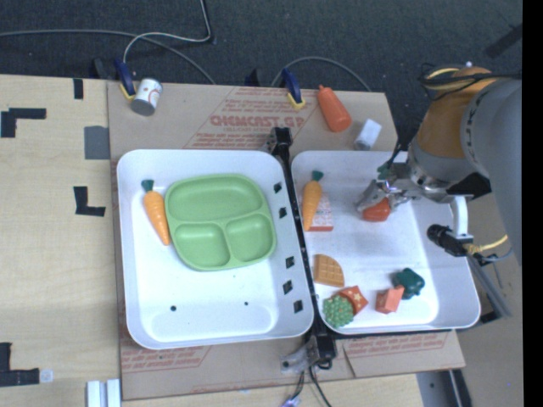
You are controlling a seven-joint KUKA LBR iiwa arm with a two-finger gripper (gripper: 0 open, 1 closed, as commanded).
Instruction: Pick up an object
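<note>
My gripper (379, 197) hangs over the upper right part of the right bin (441, 312). A small red object (377, 212) lies right at its tip, touching or just beneath it; whether it is gripped cannot be told. Elsewhere in this bin are a carrot (311, 198) at the upper left, a waffle-like slice (329, 270), a green and red piece (341, 307), an orange block (390, 299) and a dark green piece (409, 281).
The left bin (136, 312) holds a green divided plate (222, 220) and another carrot (156, 214). Behind the bins, on the cardboard, lie an orange bottle (334, 109), a white cube (368, 132) and a small can (146, 96). The arm (462, 134) fills the right side.
</note>
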